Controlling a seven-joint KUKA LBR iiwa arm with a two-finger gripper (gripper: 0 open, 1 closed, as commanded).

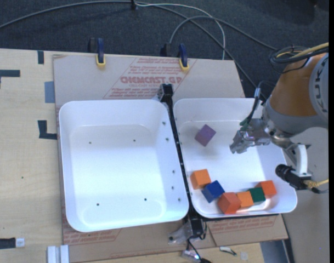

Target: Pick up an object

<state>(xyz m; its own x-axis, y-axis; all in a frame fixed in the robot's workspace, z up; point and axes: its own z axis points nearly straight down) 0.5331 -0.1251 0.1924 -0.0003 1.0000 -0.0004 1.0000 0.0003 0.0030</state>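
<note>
In the right bin (pixel 227 106) a purple block (pixel 205 135) lies near the middle. An orange block (pixel 200 177) and a blue block (pixel 213 190) lie toward the front left. Along the front wall sit a red block (pixel 229 202), an orange block (pixel 245 199), a green block (pixel 258 194) and another orange block (pixel 268 188). My gripper (pixel 239 145) hangs over the right half of this bin, to the right of the purple block and apart from it. Nothing shows between its fingers.
The left bin (pixel 68 147) stands beside the right one, joined by a black divider strip (pixel 175 141). Both rest on a cardboard sheet (pixel 150 75) held by two clamps at the back. Cables run over the dark floor behind the bench.
</note>
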